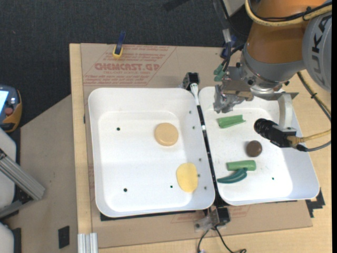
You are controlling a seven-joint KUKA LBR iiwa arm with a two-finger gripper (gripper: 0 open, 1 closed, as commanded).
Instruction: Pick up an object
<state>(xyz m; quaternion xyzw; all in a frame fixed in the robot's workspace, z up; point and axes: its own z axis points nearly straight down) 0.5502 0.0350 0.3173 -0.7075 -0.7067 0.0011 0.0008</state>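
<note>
The gripper (224, 105) hovers over the right bin (303, 167), just above the green bar (230, 122); jaw state cannot be told. The bar looks light, rigid and smooth: grasp across its narrow midsection.

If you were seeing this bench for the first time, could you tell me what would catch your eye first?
Most striking is the grey arm with its orange band, reaching in from the right with its gripper over the far end of the right bin, just above a green piece. Next come the two pale yellow pieces in the left bin: a round one near the middle and an oval one toward the near right corner.
</note>
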